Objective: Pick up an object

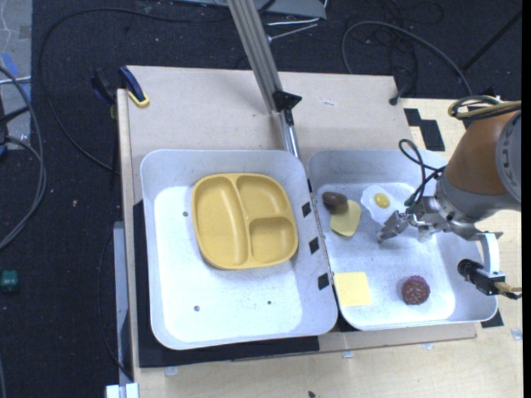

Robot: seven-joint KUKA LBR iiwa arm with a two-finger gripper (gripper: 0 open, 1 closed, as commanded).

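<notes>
End effector point(390, 230) low in right bin point(473, 309), just beside fried-egg toy point(380, 201); fingers slightly parted, nothing between them. Likely lining up on the egg. Yellow chip point(347, 220), brown piece point(334, 200), cheese square point(353, 288), patty point(415, 289) lie loose; divided plate point(246, 220) in left bin

Grey arm point(485, 185), orange band, black cable

1 fixed camera looks down at a slant from above the desk point(348, 98), far enough back to take in both white bins point(166, 305), the dark floor point(66, 56) beyond the desk, and the arm point(485, 160) entering from the desk's right.
</notes>
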